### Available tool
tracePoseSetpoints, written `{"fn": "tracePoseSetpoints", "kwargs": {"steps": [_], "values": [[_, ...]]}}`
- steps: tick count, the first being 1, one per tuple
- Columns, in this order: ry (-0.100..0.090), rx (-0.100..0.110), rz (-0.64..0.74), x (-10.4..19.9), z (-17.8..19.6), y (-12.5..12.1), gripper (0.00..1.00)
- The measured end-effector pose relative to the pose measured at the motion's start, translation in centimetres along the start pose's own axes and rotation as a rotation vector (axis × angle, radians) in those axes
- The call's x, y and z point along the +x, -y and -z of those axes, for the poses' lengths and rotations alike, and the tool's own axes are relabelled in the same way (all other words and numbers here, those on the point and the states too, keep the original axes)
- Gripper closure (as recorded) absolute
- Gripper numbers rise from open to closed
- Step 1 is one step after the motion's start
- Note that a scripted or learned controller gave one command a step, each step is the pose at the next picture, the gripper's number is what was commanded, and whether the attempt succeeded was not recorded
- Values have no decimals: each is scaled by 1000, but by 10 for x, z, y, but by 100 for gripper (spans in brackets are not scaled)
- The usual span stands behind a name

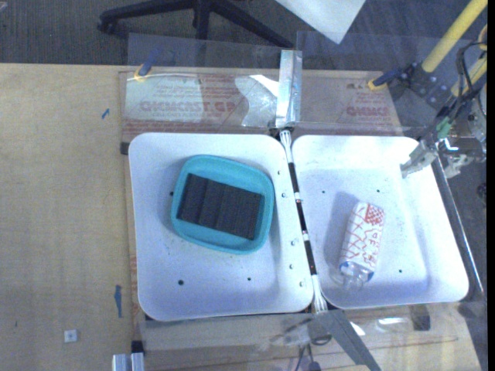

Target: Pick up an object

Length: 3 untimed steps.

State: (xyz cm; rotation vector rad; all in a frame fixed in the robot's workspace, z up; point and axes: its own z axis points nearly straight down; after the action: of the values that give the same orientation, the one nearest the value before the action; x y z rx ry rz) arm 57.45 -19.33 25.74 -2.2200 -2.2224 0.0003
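A white plastic bottle with a red criss-cross pattern (363, 238) lies on its side in the right bin (418, 265), its clear cap end pointing to the front edge. In the left bin (155, 277) sits a teal oval dish (223, 204), tilted slightly. A dark grey ribbed block (219, 206) lies flat inside the dish.
A metal divider (298, 211) runs between the two bins. A small grey metal piece (419, 159) juts over the right bin's far right corner, with cables and a yellow pole (458, 23) behind it. Clear plastic sheeting (232, 99) lies behind the bins.
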Motion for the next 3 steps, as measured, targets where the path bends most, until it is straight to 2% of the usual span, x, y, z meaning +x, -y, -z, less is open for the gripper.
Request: {"fn": "tracePoseSetpoints", "kwargs": {"steps": [1,2,3], "values": [[0,0,-37,71,-110,24,0],[0,-12,115,53,-166,6,0],[2,-12,111,51,-158,6,100]]}}
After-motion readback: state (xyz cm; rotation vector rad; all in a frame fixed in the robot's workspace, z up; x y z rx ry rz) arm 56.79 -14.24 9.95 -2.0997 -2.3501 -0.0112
